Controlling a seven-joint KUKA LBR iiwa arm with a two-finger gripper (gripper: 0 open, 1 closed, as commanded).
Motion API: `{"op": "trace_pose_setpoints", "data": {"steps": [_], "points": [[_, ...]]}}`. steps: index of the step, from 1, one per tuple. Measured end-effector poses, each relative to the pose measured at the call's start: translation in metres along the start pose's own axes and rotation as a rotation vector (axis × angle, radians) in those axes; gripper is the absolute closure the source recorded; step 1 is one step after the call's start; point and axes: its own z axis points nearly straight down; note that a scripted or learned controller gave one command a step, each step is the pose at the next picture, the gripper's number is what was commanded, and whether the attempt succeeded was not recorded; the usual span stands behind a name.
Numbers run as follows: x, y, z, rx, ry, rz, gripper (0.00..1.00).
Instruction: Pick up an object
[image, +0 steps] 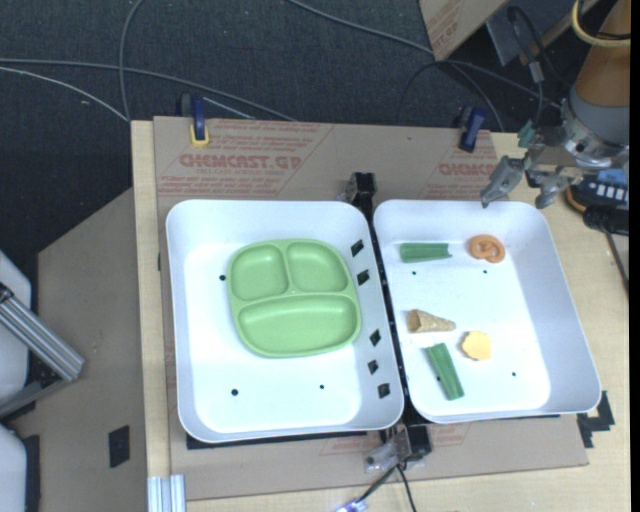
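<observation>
In the right bin (560, 300) lie several small items: a green strip (424, 252) near the back left, an orange ring-shaped piece (487, 248) at the back, a tan wedge (429, 321) in the middle, a yellow chunk (478, 346) and a second green stick (444, 370) toward the front. My gripper (520, 190) hangs above the back right corner of that bin, its two fingers spread apart with nothing between them. It is behind and to the right of the orange ring.
The left bin (195, 330) holds a green divided plate (294, 296). Black clips run along the seam between the bins. Blue clamps (199, 118) sit at the board's back edge, and cables trail over the dark floor behind.
</observation>
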Motion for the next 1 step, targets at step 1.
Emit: {"op": "trace_pose_setpoints", "data": {"steps": [1], "points": [[0.0007,0.0023,-0.009,-0.014,-0.003,-0.003,0.0]]}}
